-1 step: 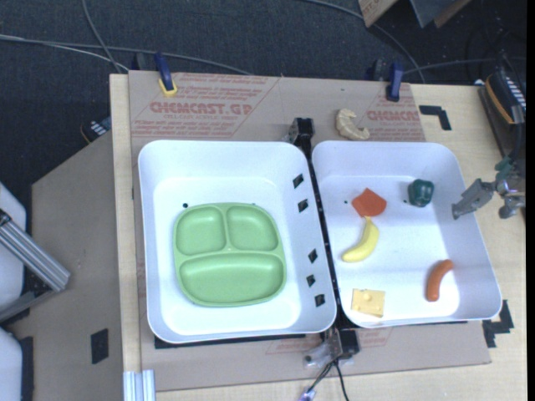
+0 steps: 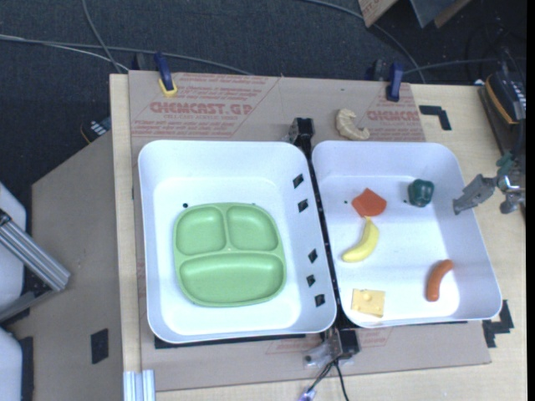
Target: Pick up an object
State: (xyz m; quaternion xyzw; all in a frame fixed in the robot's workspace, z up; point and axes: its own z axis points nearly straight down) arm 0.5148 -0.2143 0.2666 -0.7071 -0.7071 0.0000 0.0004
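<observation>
From above, the gripper point(image 2: 483, 192) hung at the right rim of the right bin point(image 2: 468, 249); I could not tell its grip. Inside that bin lay a banana point(image 2: 362, 243), an orange wedge point(image 2: 369, 202), a green pepper point(image 2: 420, 192), a sausage point(image 2: 438, 280) and a cheese slice point(image 2: 369, 302), all apart. The left bin point(image 2: 159, 224) held a green divided plate point(image 2: 229, 253).

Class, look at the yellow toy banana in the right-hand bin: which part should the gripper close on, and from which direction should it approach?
Grip the yellow toy banana across its thicker middle, coming straight down from above. It lies flat on the floor of the right white bin, curved and slanted, so the closing line should cross its narrow width. Open floor on both flanks probably leaves room; the orange wedge sits near its upper tip.
</observation>
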